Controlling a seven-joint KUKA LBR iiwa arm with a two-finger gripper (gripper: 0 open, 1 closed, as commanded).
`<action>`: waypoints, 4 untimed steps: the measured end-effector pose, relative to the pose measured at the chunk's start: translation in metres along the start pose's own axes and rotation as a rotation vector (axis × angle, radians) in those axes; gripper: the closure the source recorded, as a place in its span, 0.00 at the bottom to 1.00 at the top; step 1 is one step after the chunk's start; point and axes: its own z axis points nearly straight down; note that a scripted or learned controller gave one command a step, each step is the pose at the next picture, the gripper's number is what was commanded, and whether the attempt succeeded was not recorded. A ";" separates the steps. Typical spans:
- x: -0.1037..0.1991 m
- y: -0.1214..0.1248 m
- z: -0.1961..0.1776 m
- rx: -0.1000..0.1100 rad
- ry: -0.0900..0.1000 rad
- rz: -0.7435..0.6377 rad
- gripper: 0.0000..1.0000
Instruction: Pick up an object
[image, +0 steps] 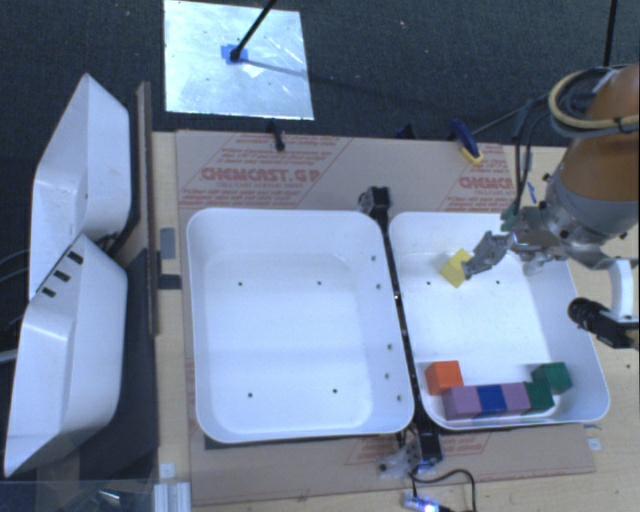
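A small yellow block (457, 267) lies tilted in the upper middle of the right bin (590, 345). My gripper (487, 254) reaches in from the right and its tip sits right against the block's right side. From this slant I cannot make out whether the block is gripped or only touched. Along the bin's near wall sit an orange block (444, 376), a purple block (462, 402), a blue block (491, 399), a second purple block (516, 397) and a green block (549, 381).
The left bin (200, 330) stands beside the right one, with a black divider clip (376, 198) between their far corners. A metal sheet (238, 60) lies beyond the bench. White housings (70, 300) stand at the far left.
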 end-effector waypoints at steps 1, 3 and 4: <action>-0.060 0.040 0.079 0.008 0.000 0.004 0.00; -0.066 0.077 0.183 0.000 0.000 0.000 0.00; -0.100 0.097 0.183 -0.001 -0.001 0.002 0.00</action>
